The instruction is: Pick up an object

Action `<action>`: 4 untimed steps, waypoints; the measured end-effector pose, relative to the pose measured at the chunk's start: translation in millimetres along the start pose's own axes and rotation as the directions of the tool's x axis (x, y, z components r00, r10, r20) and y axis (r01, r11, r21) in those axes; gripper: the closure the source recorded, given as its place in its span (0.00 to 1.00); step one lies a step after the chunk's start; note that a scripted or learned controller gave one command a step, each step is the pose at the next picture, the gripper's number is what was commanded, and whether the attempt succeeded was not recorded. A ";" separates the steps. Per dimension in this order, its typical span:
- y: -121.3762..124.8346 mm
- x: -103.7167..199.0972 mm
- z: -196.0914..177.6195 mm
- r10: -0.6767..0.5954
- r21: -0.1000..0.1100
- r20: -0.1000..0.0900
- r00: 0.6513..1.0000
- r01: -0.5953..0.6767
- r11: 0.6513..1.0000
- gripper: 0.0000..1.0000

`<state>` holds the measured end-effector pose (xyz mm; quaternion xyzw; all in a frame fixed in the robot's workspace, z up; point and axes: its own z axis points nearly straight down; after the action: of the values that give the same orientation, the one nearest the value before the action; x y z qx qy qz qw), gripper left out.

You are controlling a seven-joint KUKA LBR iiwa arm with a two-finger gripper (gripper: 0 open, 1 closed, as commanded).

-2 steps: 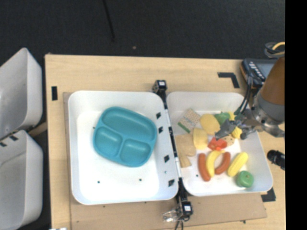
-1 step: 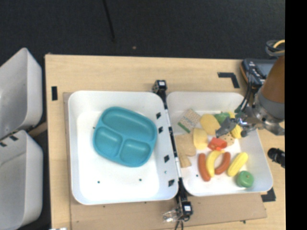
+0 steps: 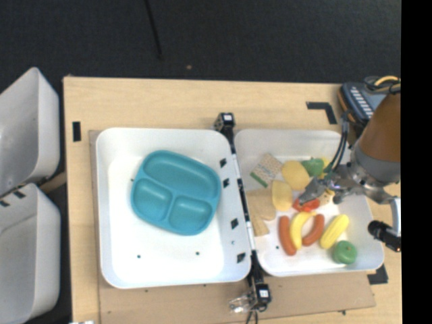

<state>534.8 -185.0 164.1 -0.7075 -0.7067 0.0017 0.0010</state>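
Tool [image 3: 316, 196]: low in the right bin [image 3: 297, 267], reaching in from three o'clock, tips among the toy food; grip state cannot be told, the tips being dark and blurred against a red piece [image 3: 305, 204]. Candidates for picking, crowded just beside it: yellow piece [image 3: 294, 174] at eleven o'clock, green piece [image 3: 313, 166] at twelve, two sausages [image 3: 300, 232] at six, corn [image 3: 335, 229] and lime [image 3: 345, 251] at five. Left bin [image 3: 115, 262]: teal divided plate [image 3: 175, 192], well apart, likely a drop spot. Both bins rest on the bench [image 3: 81, 106]
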 end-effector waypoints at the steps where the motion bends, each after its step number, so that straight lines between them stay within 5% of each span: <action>1: -4.4 -8.0 59.9 0.000 0.000 0.000 1.000 0.000 1.000 0.00; 2: -4.2 -9.1 63.2 0.005 -0.003 0.000 1.000 -0.005 1.000 0.00; 3: -3.8 -10.4 52.5 0.011 -0.006 0.000 1.000 -0.011 1.000 1.00; 4: -3.3 -6.6 7.8 -0.004 -0.009 0.001 1.000 0.004 1.000 1.00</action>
<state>531.5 -191.6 156.3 -0.7061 -0.7081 -0.0011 -0.0027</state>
